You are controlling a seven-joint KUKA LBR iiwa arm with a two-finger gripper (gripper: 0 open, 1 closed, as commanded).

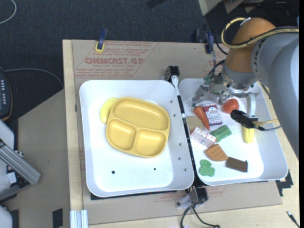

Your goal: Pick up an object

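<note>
Camera view looks down on two white bins side by side; the left bin [90, 141] holds a yellow divided tray [137, 126] with a yellow piece [106, 109] poking out from under its upper left edge. The right bin [273, 163] holds the small things, and places below are given against the red packet [212, 114] near that bin's upper middle.

Just left of the packet and touching it lies an orange carrot [201, 116], slanted. Up and to the right of the packet sits a red tomato [230, 105]. Below the packet lies a white wrapper [203, 136], with a green piece [221, 132] just right of that. Further below are a tan biscuit [216, 152], a brown bar [236, 164] and a green leaf shape [206, 167] at the bin's lower left. Right of the packet, a yellow stick [248, 134] lies beyond a black part of the tool.

The arm [247, 42] comes in from the right, and its gripper [219, 92] hangs low just above the packet and tomato. Whether it is open or closed cannot be made out, and nothing is seen held in it.
</note>
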